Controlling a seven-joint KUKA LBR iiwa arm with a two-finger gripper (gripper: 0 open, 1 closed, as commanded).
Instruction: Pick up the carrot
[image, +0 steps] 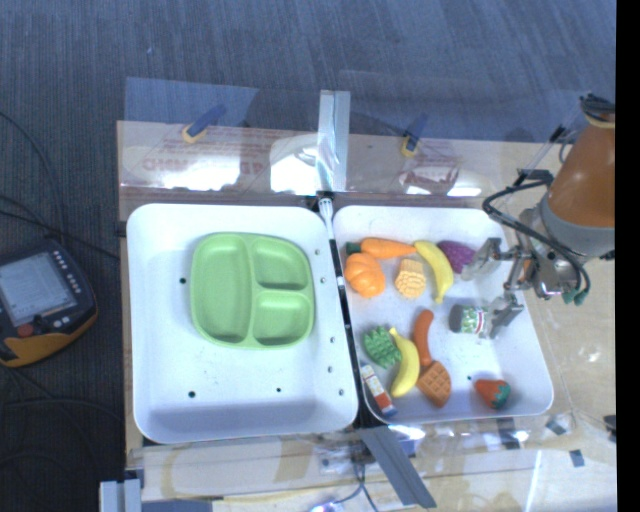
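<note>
Here, on the counter (590, 330), the left bin (150, 330) holds a green tray (252, 290) w/ three compartments. In the right bin (530, 370), the carrot (387, 247) lies near the back-left corner, just above a pumpkin (364, 274) and corn (410, 278), next to a banana (436, 268). Further right, the end effector (497, 283) hangs over the bin's right side, fingers spread, grasping nothing; a small can (467, 320) lies just beside its lower finger. The carrot is well apart from it.
</note>
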